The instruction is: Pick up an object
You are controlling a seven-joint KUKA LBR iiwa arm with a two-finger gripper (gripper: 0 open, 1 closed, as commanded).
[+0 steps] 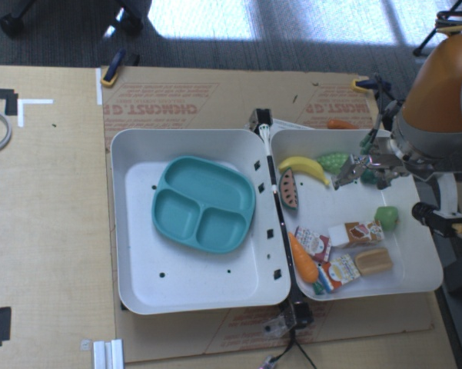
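Step in hand: approach. The gripper [352, 172] hangs over the far part of the right bin [423, 279], just right of the banana [305, 167], with nothing seen between its fingers.
Gripper state: the fingers look slightly parted, carrying nothing.
Task's thing: no single target is named; the candidates all lie in the right bin. Nearest the gripper are the banana and a bumpy green piece [332, 161] beside it.
Next move, as I judge it: descend onto one item, straddle it and close; the banana's curve calls for a grip across its narrow width.
Other contents: a watermelon slice [289, 188] against the left wall, a round green item [387, 217] to the right, a carrot [304, 260] and small printed packets [359, 233] near the front.
Shapes and surfaces: the toy foods look smooth, moulded plastic; the packets are flat and boxy.
Left bin [131, 229]: holds a teal compartment tray [204, 204], matte, with rounded corners.
Bench: cardboard sheet [169, 102] under the bins.
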